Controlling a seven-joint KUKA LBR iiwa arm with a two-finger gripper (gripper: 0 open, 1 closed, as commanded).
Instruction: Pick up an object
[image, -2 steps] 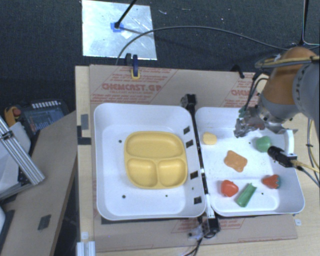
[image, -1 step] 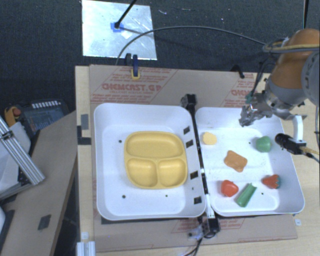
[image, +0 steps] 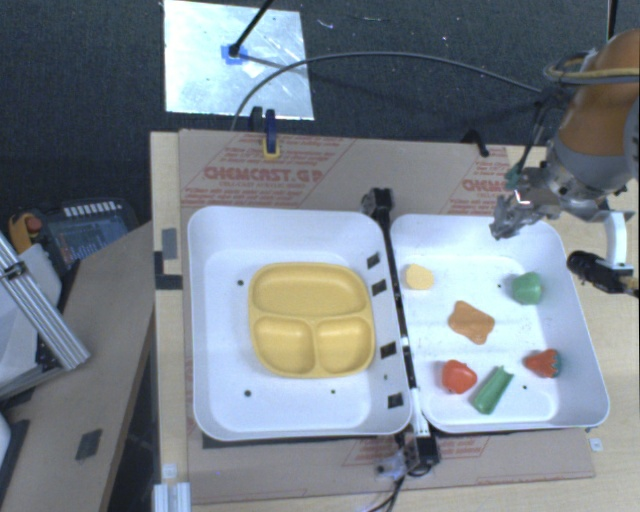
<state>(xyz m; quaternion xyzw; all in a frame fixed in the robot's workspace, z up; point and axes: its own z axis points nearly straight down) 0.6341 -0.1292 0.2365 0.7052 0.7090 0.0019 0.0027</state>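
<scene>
Gripper (image: 508, 222) seen over far rim of right bin (image: 590, 400), toward 1 o'clock of bin. Whether anything is held cannot be told. Nearest object judged green ball (image: 527, 288), at 5 o'clock from gripper, near. Yellow piece (image: 419, 277) lies at 8 o'clock, farther off.

yellow tray (image: 305, 330), white bins (image: 215, 240), orange blob (image: 470, 321), green veg (image: 527, 288), red veg (image: 458, 376)

arm (image: 600, 110) cut off at right edge
</scene>
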